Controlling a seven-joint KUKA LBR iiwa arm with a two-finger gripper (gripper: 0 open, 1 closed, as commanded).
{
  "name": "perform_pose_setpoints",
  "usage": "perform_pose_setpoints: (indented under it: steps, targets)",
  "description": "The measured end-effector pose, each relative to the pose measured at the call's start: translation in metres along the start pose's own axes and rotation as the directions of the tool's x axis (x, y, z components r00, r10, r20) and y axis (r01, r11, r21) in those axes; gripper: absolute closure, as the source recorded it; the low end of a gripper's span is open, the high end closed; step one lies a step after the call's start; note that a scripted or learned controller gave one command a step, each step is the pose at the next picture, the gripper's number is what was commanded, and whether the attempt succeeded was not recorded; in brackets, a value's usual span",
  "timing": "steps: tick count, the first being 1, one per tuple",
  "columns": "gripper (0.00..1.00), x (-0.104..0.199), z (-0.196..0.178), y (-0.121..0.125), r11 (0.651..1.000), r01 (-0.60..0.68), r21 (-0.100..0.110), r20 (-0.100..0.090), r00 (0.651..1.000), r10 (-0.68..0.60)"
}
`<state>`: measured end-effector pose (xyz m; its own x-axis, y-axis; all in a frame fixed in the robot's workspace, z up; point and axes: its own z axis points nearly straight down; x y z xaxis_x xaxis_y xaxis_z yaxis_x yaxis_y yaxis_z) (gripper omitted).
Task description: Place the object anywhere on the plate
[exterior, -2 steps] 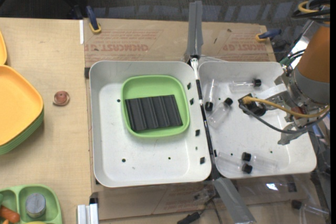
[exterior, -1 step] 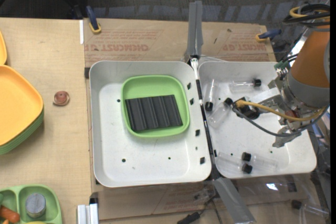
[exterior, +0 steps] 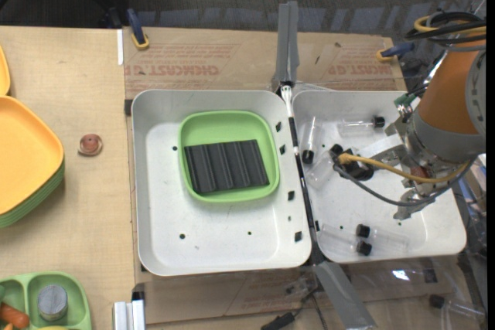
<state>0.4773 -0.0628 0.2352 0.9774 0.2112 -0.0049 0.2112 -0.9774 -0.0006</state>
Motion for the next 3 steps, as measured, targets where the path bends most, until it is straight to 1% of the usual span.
perform_pose_setpoints:
  steps: [1, 2, 3]
  targets:
    - [0.00, 0.009, 0.025, -0.041, 1.000, -0.012, 0.000, 0.001, 1.000, 0.012]
    - [0.00, 0.018, 0.045, -0.086, 1.000, 0.029, 0.000, 0.002, 1.000, -0.029]
    - [0.00, 0.034, 0.044, -0.156, 1.000, -0.017, -0.001, -0.002, 1.000, 0.017]
